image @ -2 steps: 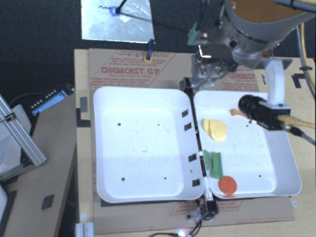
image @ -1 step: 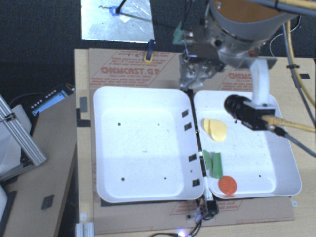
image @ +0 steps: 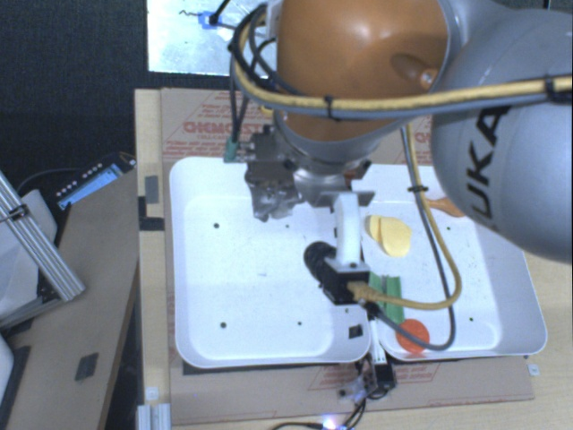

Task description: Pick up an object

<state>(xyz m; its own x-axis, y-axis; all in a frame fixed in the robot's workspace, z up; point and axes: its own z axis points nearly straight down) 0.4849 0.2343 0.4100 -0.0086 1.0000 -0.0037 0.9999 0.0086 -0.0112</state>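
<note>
My gripper (image: pixel 269 200) hangs below the orange-banded wrist, over the far right part of the left white bin (image: pixel 206 276). Nothing shows beneath it but bare bin floor. The right bin (image: pixel 501 316) holds a yellow piece (image: pixel 390 236) near its middle. A green piece (image: pixel 388 296) lies close to the divider, and an orange-red round piece (image: pixel 414 334) sits by the front rim. An orange thing (image: pixel 445 207) peeks out from under the arm at the back. The arm hides much of the right bin.
Both bins rest on a cardboard sheet (image: pixel 197 124) on the bench. Aluminium rails (image: pixel 36 258) and a dark device with a blue strip (image: pixel 89 182) stand off to the left. A pale sheet (image: pixel 192 25) lies beyond the bins.
</note>
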